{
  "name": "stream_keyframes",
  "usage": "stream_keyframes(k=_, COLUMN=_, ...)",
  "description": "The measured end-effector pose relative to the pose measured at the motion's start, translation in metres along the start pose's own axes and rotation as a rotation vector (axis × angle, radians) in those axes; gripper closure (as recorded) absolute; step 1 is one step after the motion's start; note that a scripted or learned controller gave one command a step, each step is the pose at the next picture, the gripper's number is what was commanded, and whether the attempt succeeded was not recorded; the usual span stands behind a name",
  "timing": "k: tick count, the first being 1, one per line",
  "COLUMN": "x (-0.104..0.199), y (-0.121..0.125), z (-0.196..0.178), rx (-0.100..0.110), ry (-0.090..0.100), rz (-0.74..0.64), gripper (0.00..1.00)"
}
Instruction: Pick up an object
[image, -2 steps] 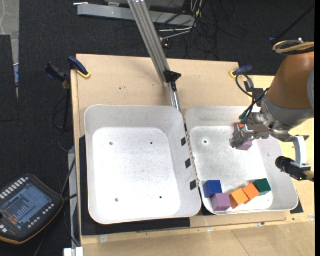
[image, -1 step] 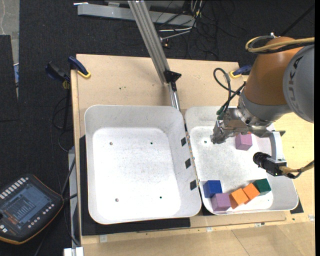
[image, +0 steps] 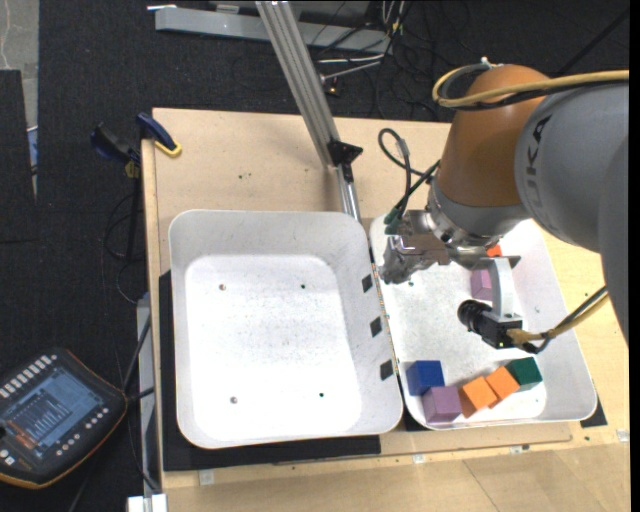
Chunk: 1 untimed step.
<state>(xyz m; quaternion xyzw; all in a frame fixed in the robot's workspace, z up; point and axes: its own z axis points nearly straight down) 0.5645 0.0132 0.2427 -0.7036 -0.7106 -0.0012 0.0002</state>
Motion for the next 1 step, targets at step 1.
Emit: stream_keyframes(k=1, x=0.0477, y=-0.0042, z=0.0120, rx=0.004, ry=0.000, rz=0.002, gripper=1.00)
